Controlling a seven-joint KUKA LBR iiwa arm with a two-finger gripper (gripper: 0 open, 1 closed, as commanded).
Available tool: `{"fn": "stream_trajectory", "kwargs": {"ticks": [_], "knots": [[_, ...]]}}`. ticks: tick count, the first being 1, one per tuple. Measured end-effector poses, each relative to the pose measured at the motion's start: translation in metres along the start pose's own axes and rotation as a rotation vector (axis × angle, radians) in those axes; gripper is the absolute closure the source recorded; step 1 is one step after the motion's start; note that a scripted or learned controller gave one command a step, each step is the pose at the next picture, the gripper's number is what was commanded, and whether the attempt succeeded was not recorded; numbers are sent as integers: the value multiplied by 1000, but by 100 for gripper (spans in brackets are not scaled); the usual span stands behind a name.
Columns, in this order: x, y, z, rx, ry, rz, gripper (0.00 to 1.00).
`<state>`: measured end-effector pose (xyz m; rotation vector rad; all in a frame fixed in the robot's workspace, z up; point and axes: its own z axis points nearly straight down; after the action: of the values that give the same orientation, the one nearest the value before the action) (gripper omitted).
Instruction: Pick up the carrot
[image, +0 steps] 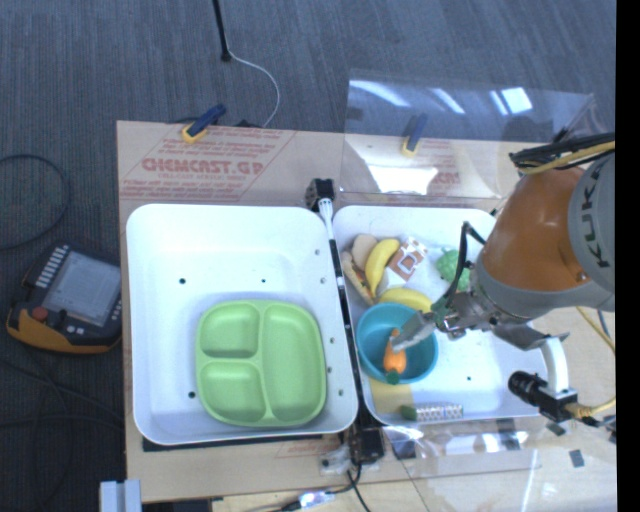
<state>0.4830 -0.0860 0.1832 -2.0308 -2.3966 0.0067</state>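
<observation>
1. The arm (545, 240) leans in from the right over the right bin (480, 395), its grey and orange bulk covering much of that bin's far side.
2. The left bin (165, 250) holds just 1 thing, a green tray (262, 362) with 3 compartments; that is the roomiest place on the bench if the arm needs somewhere to swing clear.
3. The right bin is crowded: 2 bananas (382, 265) and a small carton (406, 260) sit at the back, right behind the blue bowl (372, 345).
4. The carrot (395, 362) lies in that bowl, toward its near side, small and orange. I'd judge it a light, stiff toy with a smooth skin, likely to slip or roll, so a grip across its thick middle looks safest.
5. The gripper (412, 335) hangs over the bowl with its tip right at the carrot. I can't tell how the jaws stand, or whether they have anything between them.
6. The bowl's rim hems the carrot in on all sides, so straight up looks like the only clean way out; a sideways pull could tip the bowl.
</observation>
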Motion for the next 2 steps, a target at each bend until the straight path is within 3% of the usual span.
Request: {"fn": "stream_trajectory", "kwargs": {"ticks": [1, 2], "knots": [[-13, 1, 84, -10, -3, -2, 0], [-20, 3, 71, -18, -15, 5, 100]]}}
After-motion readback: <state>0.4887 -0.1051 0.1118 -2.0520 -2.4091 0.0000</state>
